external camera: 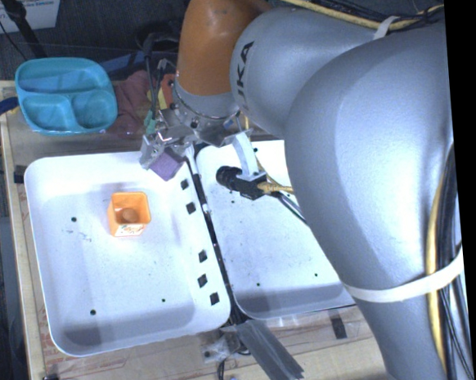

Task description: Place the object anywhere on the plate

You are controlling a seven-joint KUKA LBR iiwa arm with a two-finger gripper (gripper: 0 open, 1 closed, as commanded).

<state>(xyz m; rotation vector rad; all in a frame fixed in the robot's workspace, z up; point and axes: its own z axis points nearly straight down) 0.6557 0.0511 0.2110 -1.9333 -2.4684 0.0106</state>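
Here, the grey arm [365, 134] fills the right side, its orange band high at centre, and bends down toward the far end of the two bins. The left bin [105, 277] and the right bin [268, 256] sit side by side, touching along their inner rims, on a pale wooden surface [136, 357]. Around the surface are dark floor and loose cables. A blue divided plate [51, 109] rests on the surface just beyond the left bin's far rim, with a reddish cloth [136, 91] beside it.

An orange cup [129, 212] stands in the left bin's far half, its mouth turned up to the camera, well apart from the plate. A row of small black squares [201, 258] runs down that bin's inner wall.

The purple block [168, 166] is at the far end of the bins' shared rim, right at the tip of the gripper [160, 154]. It is tilted, one corner pointing down; it is too small to give a long axis. Whether the jaws are apart or clamped on it I cannot tell.
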